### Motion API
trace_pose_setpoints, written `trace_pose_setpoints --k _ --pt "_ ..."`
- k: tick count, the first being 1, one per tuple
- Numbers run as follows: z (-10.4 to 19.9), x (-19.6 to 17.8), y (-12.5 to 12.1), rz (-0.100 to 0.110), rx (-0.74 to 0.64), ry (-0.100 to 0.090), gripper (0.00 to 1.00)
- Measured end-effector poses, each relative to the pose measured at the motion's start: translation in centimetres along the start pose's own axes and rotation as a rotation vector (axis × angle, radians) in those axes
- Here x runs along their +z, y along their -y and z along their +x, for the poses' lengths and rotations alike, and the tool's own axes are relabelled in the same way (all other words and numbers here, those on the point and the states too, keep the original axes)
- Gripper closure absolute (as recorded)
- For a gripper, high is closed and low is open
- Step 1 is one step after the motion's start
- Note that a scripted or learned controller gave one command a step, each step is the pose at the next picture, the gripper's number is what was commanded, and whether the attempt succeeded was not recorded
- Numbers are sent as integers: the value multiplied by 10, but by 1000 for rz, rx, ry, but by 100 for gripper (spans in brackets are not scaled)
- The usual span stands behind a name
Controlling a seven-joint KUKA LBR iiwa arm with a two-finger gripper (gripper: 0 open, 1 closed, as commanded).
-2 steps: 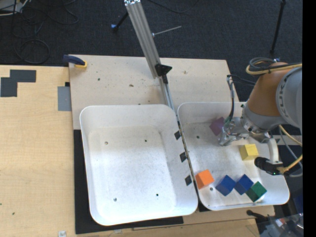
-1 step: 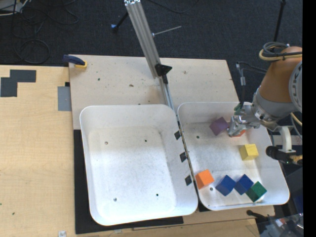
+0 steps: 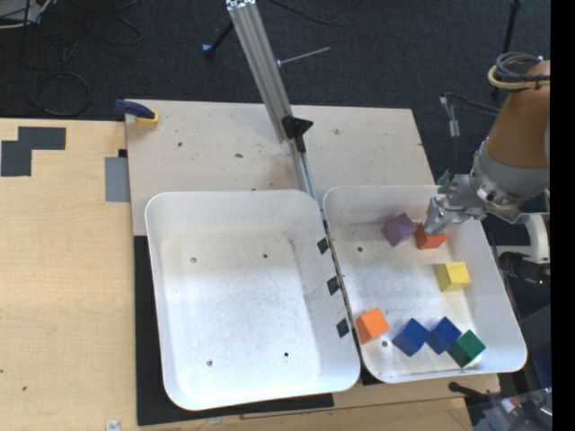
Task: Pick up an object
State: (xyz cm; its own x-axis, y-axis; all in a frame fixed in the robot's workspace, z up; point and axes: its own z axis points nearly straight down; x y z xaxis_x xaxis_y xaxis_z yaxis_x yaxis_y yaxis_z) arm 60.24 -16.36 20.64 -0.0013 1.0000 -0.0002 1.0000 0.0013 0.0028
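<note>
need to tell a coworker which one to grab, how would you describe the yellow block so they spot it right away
Look in the right-hand white bin, the one that holds all the coloured blocks. About halfway down its right side, near the wall, sits the yellow block, apart from the others. It is the only yellow one: the red block by the gripper lies above it, and the blue blocks and green block lie below.

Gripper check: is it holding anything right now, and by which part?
Cannot tell. The gripper sits directly over the red block in the right bin, hiding any contact.
</note>
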Motion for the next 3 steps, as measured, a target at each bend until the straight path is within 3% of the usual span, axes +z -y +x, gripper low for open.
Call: trace_pose_setpoints --k 1,3 --pt "-1 -30 0 1 0 0 100" --pt "116 -14 14 8 -3 -4 100"
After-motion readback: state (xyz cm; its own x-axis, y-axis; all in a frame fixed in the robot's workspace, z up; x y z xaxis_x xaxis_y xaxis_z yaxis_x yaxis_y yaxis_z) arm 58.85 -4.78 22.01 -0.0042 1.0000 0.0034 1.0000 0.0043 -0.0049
